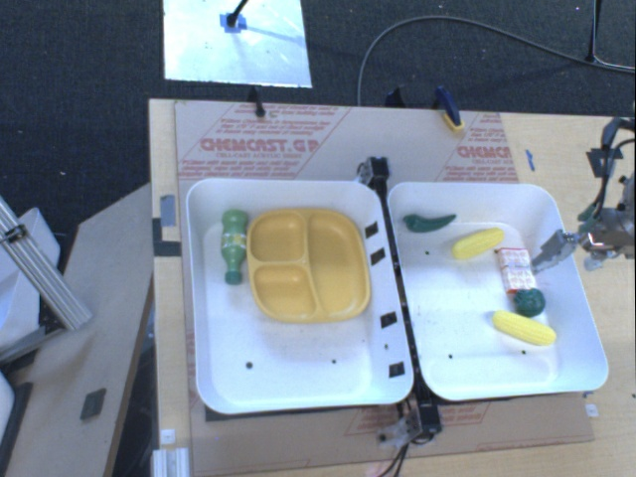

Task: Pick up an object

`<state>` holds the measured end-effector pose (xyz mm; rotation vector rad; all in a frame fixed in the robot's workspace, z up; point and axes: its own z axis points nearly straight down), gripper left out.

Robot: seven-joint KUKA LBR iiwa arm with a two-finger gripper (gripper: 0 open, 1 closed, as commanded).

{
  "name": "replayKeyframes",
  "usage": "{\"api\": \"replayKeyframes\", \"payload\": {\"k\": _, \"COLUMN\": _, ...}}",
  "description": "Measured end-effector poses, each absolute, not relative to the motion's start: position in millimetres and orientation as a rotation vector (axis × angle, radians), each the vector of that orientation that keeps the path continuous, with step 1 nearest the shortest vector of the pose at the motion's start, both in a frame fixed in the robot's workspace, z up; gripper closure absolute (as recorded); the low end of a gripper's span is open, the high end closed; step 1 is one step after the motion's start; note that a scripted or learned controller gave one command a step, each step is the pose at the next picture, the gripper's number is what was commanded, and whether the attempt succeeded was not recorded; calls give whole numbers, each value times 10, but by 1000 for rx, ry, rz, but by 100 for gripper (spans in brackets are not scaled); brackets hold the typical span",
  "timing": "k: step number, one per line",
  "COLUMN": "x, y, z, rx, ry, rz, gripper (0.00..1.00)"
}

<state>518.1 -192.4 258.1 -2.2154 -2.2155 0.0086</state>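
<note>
- A green toy bottle (234, 245) lay lengthwise in the left bin, just beside the left edge of a yellow sectioned plate (306, 264) that sat flat near the bin's middle.
- A dark green pepper (428, 223) lay near the right bin's far left corner.
- A yellow corn cob (478, 242) lay tilted to its right.
- A red-and-white packet (515, 267) lay flat further right, touching a dark green round object (530, 302).
- A second corn cob (524, 328) lay just below that.

The pincer (553, 249) reaches in from the right (1 pale finger showing), tilted low.
</note>
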Motion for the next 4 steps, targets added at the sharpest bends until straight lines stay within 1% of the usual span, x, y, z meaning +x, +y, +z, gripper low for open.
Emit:
{"api": "replayKeyframes", "payload": {"k": 1, "x": 5205, "y": -1916, "z": 2645, "rx": -2218, "ry": -2227, "rz": -1, "gripper": 0}}
{"api": "replayKeyframes", "payload": {"k": 2, "x": 5194, "y": -1875, "z": 2023, "rx": -2217, "ry": -2221, "rz": 2, "gripper": 0}}
{"api": "replayKeyframes", "payload": {"k": 3, "x": 5212, "y": -1829, "z": 1598, "rx": -2218, "ry": -2222, "rz": 1, "gripper": 0}}
{"api": "replayKeyframes", "payload": {"k": 4, "x": 5248, "y": -1944, "z": 1119, "rx": -2226, "ry": -2228, "rz": -4, "gripper": 0}}
